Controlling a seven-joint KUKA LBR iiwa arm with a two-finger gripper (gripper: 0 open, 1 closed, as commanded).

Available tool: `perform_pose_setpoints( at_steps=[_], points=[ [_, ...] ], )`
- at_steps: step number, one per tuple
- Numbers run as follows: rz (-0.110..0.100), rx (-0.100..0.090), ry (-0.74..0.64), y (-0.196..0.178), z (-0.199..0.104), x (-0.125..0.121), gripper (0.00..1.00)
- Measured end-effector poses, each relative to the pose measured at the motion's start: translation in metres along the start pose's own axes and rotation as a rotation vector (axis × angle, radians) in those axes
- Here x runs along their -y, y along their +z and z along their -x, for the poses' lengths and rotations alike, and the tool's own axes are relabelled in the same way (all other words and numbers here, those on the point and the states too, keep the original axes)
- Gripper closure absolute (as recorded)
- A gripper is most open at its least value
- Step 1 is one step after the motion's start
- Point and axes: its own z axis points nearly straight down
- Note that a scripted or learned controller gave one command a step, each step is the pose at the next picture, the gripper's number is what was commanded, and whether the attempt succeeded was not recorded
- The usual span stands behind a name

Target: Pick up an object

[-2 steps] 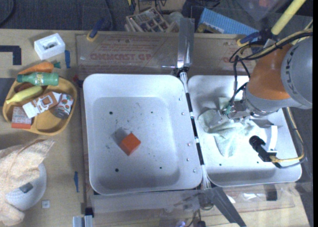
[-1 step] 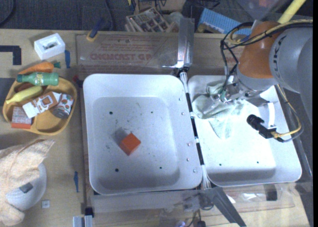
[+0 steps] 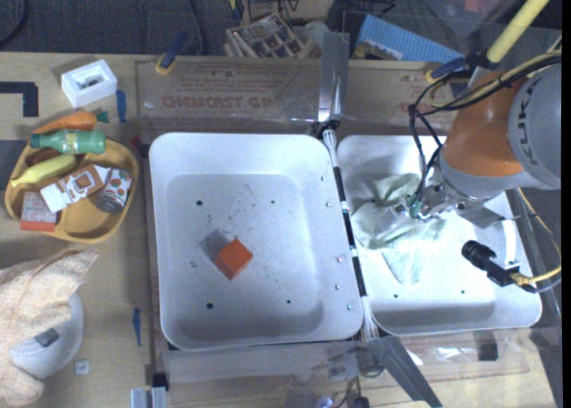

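over the right bin (image 3: 522, 308), right of frame centre, my gripper (image 3: 417, 208) sits low on a pale crumpled cloth (image 3: 393, 219); whether it has hold of anything, i cannot tell. to do this well i'd judge i should press into a raised fold, pinch, then lift straight up. an orange block (image 3: 235, 258) lies in the left bin (image 3: 178, 174), lower centre-left, well apart.

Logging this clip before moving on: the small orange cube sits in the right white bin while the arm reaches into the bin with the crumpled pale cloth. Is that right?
Not quite. The camera view shows the small orange cube in the left white bin, not the right one. The rest holds: the arm reaches into the right white bin, where the crumpled pale cloth lies.
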Motion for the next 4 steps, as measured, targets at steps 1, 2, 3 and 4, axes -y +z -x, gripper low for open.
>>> perform_pose_setpoints(
  at_steps=[1, 2, 3, 4],
  points=[
    [0.009, 0.006, 0.002, 0.012, 0.019, -0.049, 0.0],
    [0.002, 0.002, -0.003, -0.084, -0.013, -0.086, 0.0],
    [-0.002, 0.0, 0.133, -0.027, 0.032, -0.056, 0.0],
    [0.013, 0.007, 0.202, 0.01, 0.006, -0.02, 0.0]
  ],
)
